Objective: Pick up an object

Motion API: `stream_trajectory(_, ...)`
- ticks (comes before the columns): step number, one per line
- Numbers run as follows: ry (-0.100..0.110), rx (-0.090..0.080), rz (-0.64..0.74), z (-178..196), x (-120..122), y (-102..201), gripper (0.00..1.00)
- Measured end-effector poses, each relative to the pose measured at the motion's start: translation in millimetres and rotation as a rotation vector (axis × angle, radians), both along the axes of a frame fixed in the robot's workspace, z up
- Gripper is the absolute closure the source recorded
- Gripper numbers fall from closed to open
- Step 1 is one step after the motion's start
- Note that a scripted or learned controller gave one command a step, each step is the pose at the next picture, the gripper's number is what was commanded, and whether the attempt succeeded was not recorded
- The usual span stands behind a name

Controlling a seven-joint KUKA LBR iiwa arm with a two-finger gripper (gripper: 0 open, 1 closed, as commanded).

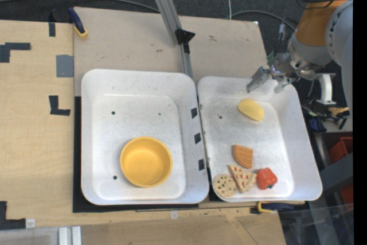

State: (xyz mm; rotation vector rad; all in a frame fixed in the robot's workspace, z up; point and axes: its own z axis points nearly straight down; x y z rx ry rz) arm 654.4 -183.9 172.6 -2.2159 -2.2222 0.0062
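Observation:
The right bin (pixel 298 140) holds a pale yellow lemon-shaped piece (pixel 251 109) near its back. An orange waffle piece (pixel 243 156), a pizza-slice piece (pixel 242 178), a round cracker (pixel 225 185) and a red pepper-like piece (pixel 265 178) lie toward its front. My gripper (pixel 268 82) hovers over the back right corner of that bin, up and to the right of the yellow piece. Its two fingers are spread apart with nothing between them.
A yellow bowl (pixel 146 161) sits in the front of the left bin (pixel 97 123). A slanted metal pole (pixel 167 3) rises from the divide between the bins at the back. Cables lie on the dark floor behind the bench.

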Motion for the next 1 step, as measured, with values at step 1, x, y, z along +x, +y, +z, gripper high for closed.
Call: stream_trajectory(1,0.002,0.001,0.000,-63.8,0.3,7.0,0.00)
